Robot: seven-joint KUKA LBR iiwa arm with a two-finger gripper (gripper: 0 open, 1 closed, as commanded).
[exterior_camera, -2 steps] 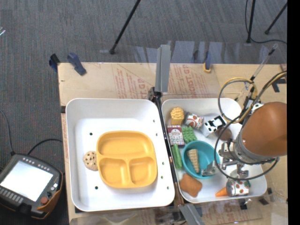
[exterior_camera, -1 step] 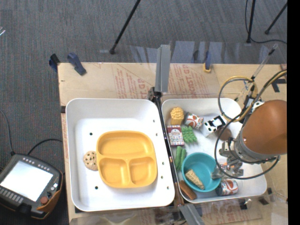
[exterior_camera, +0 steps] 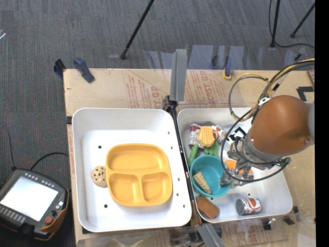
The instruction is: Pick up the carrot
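The carrot (exterior_camera: 231, 164) shows as a small orange piece in the right bin (exterior_camera: 280, 199), just right of the teal bowl (exterior_camera: 209, 170). Most of it is hidden under the arm's wrist. My gripper (exterior_camera: 237, 173) hangs low directly over the carrot, at the bowl's right rim. The grey wrist and the orange band block the view of its tips, and I cannot tell whether it touches the carrot.
The teal bowl holds a tan wedge (exterior_camera: 201, 183). A yellow ridged item (exterior_camera: 206, 135), a green piece (exterior_camera: 194, 151) and a packet (exterior_camera: 195, 133) lie behind it. A brown item (exterior_camera: 207, 207) and a can (exterior_camera: 249, 206) lie in front. The left bin (exterior_camera: 87, 133) holds a yellow divided plate (exterior_camera: 139, 175) and a cookie (exterior_camera: 98, 175).
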